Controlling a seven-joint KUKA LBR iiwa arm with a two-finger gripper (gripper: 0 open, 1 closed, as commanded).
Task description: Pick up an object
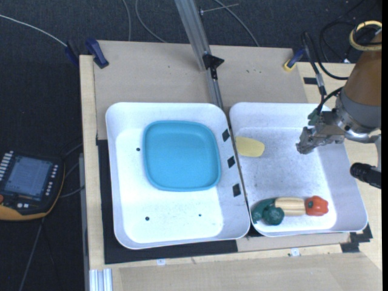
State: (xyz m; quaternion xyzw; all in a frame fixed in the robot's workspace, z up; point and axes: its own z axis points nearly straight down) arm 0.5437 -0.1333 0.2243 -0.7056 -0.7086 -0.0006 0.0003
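In right white bin [339, 168], grey gripper [305, 144] hovers, state unclear; flat yellow soft piece [250, 147] prob. light, floppy: pinch its edge.

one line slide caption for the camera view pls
Robot hand over the right bin, yellow piece nearby; blue plate in the left bin.

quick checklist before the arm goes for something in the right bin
1. Gripper over right bin: ok.
2. Nothing seen between its fingers: ok.
3. Finger opening: cannot tell.
4. Yellow piece lies alone near the bin's left wall: ok, easiest target.
5. Green item, tan item and red item crowd together at the near wall: not ok for a clean grasp.
6. Blue plate sits in left bin, out of the way: ok.
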